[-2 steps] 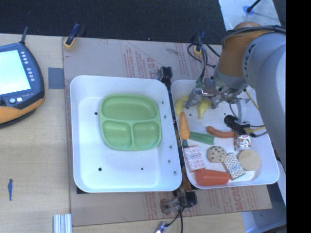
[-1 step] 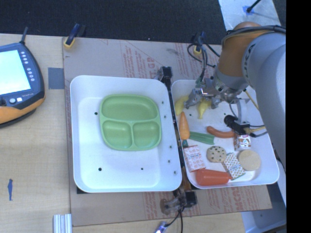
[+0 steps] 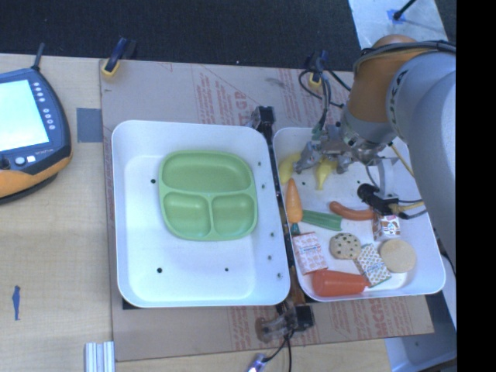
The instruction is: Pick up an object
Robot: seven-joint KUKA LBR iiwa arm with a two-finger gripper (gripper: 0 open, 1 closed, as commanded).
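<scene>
My gripper (image 3: 332, 158) hangs low over the back left part of the right bin (image 3: 434, 285). Directly under and around it lies a yellow banana-like toy (image 3: 320, 175), with another yellow piece (image 3: 287, 167) to its left. I cannot see whether the gripper touches the yellow toy. In front of it lie an orange carrot (image 3: 293, 201), a green bean (image 3: 322, 220), a reddish sausage (image 3: 350, 211), a chocolate-chip cookie (image 3: 344, 246), a round tan biscuit (image 3: 398, 255), a red packet (image 3: 309, 252) and a red pepper-like piece (image 3: 338, 283).
The left bin (image 3: 132, 270) holds a green divided plate (image 3: 208, 194). A handheld controller (image 3: 27, 134) with a screen lies on the bench at far left. The grey arm with its orange band (image 3: 384, 76) covers the right bin's back right corner. Black cables (image 3: 380, 196) trail near the sausage.
</scene>
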